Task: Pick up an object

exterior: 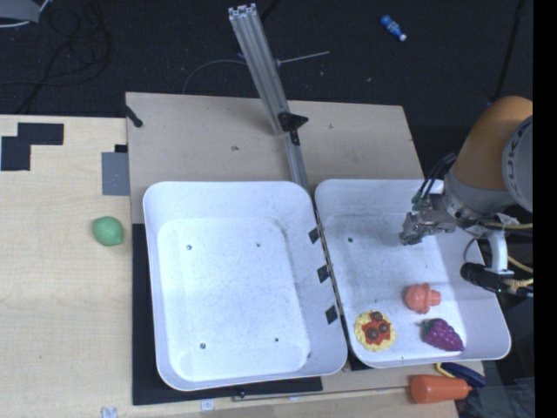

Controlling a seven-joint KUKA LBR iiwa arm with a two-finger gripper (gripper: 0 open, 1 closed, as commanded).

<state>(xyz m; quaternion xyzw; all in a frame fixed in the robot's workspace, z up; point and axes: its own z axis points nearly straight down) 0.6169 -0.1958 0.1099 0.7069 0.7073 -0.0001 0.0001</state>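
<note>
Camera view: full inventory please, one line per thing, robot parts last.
Bins: 2, white, side by side on the bench.
Toy mushroom: 1, orange-pink, right bin, near side.
Toy grapes: 1, purple, right bin, near right corner.
Toy pizza: 1, yellow with red dots, right bin, near left corner.
Ball: 1, green, on the bench left of the bins.
Orange object: 1, orange, outside the right bin's near edge.
Metal rail: 1, grey, behind the bins.
Gripper: 1, grey, above the right bin's far part, holding nothing.

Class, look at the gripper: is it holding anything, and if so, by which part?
Nothing is held. The gripper hangs over bare floor of the right bin, apart from the three toys near its front edge.
</note>
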